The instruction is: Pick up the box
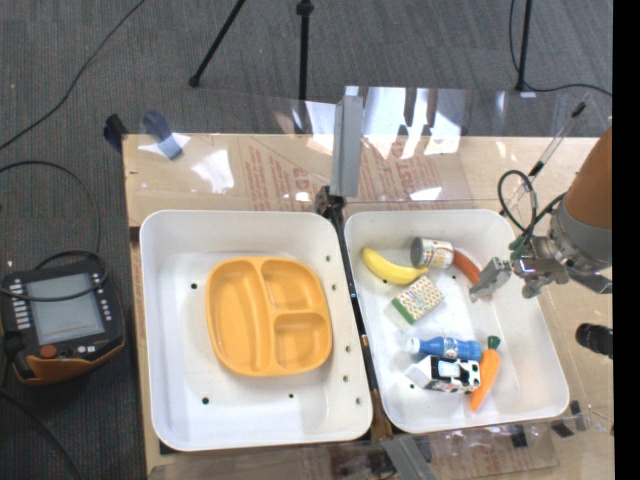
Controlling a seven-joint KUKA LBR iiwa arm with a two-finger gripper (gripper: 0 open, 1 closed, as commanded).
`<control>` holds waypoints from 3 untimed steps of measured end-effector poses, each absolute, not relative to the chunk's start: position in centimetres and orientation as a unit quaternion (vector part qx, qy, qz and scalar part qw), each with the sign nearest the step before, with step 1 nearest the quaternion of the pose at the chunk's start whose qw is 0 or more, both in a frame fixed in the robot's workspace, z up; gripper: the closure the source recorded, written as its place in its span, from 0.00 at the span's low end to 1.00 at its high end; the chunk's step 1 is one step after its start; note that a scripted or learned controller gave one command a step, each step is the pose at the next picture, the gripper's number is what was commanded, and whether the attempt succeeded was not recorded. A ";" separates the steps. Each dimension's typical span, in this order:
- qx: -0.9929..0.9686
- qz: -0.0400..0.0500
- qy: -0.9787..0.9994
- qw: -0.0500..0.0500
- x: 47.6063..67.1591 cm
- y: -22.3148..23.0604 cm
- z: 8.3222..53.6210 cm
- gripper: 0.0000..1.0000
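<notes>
The tool (492, 276) hangs over the right side of the right bin (545, 368), reaching in from the arm (590, 213) at the edge of the desk (250, 173). I cannot tell from here whether it is open or closed (it reads as a small grey lump at this slant), and I see nothing caught in it.

Just to its left lie a small can (433, 253) on its side and an orange piece (466, 265) beside it. Further left is the banana (391, 266), and just below that sits the box (417, 299), a small patterned carton lying flat and turned at an angle on the bin floor, near the tool but apart from it. Below it are a blue bottle (448, 347), a black-and-white carton (452, 373) and a carrot (485, 373). The left bin (160, 268) holds a yellow divided plate (268, 315).

I'd judge the box to be light and fairly stiff, likely thin card that would dent under a hard squeeze, with smooth faces that could slip. The sensible hold looks to be across its two long sides, with the tool turned to match its angle.

The box's print is too small to read, its height is hard to gauge, and the arm is cut off at the right
</notes>
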State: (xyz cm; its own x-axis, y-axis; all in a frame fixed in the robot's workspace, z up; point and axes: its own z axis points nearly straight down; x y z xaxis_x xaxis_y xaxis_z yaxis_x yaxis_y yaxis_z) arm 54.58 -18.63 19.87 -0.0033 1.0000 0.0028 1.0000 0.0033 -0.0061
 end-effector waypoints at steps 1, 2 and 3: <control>-0.708 0.001 -0.706 0.003 55.9 -10.3 8.5 0.00; -0.710 0.002 -0.704 0.005 55.8 -10.4 9.3 1.00; -0.711 0.002 -0.703 0.005 55.8 -10.4 9.3 0.00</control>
State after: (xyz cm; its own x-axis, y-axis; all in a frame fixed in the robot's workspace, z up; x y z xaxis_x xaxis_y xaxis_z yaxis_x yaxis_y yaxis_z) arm 55.81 -10.44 9.26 0.0105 0.9999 0.0047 0.9999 -0.0105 -0.0097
